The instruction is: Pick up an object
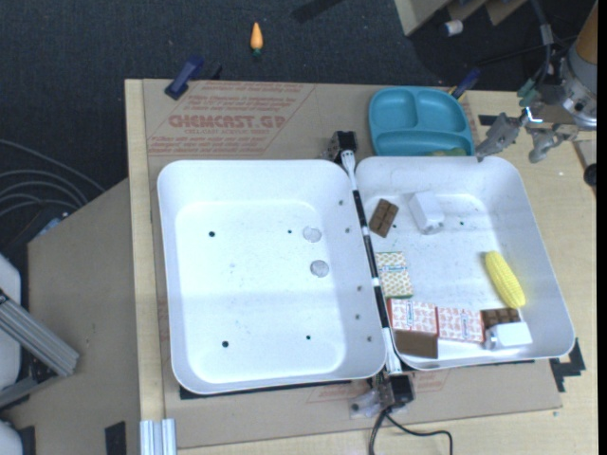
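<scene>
Corn cob lies diagonal, upper-left to lower-right.

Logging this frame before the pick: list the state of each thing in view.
Gripper: above the right bin's far rim, holding nothing.
Toy corn cob: lying flat in the right bin.
Brown block: lying flat, near the divider.
Teal divided plate: upright on the bench, behind the bin.

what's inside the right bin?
Right bin: yellow corn cob, brown block, white block, and patterned packets along the near edge. What lies beneath the overlapping packets is covered.
</scene>
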Available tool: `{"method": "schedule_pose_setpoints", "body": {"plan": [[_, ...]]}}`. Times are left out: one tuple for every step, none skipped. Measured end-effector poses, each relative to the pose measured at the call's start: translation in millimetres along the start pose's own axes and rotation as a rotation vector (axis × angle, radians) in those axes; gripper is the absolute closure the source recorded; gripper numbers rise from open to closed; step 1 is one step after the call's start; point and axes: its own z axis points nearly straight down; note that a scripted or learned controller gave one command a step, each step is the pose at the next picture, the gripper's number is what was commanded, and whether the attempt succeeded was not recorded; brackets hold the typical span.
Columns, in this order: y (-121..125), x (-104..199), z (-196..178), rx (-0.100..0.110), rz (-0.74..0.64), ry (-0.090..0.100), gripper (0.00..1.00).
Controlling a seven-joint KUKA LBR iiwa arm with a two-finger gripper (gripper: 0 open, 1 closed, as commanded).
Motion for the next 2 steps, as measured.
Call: {"method": "schedule_pose_setpoints", "body": {"plan": [[-3, 8, 124, 0.002, 0.0, 0.001, 0.0], [-14, -37, 158, 0.002, -0.001, 0.003, 0.0]]}}
